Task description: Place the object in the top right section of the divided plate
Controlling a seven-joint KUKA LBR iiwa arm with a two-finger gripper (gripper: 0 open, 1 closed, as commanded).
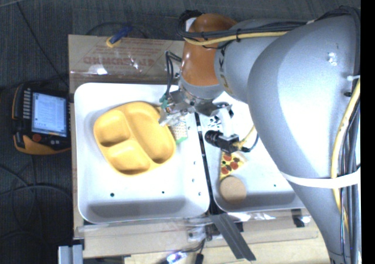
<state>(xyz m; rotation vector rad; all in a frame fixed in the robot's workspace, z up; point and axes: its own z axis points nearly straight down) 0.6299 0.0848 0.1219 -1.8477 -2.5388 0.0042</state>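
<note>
You have the arm [281, 75] reaching in from 3 o'clock, its orange band [202, 51] sitting over the seam between the two white bins. The hand [174, 117] hangs at the 2 o'clock rim of the yellow divided plate [135, 138], which lies in the left bin [129, 198]. A small pale object with a green patch [180, 132] sits just under the hand, at the plate's 3 o'clock edge, touching or overlapping the rim; you cannot tell from here whether the hand is pinching it, or whether the hand is spread or pressed together, because wrist hardware and cabling blur that spot.

In the right bin [258, 195], you have a pizza-slice toy [230, 164] with red dots and, just at its 6 o'clock, a round tan piece [232, 188]. A black fitting [220, 138] on the arm's cabling hangs above them, and the big grey arm body covers most of that bin.

At the left bin's 12 o'clock lies a brown cardboard sheet [126, 57] with red printing, upside down and too smeared to read, and a small blue and yellow item [118, 36] on it. At 9 o'clock, off the bench, an orange-edged teach pendant [42, 117] shows a lit screen; its text is too small to read.
</note>
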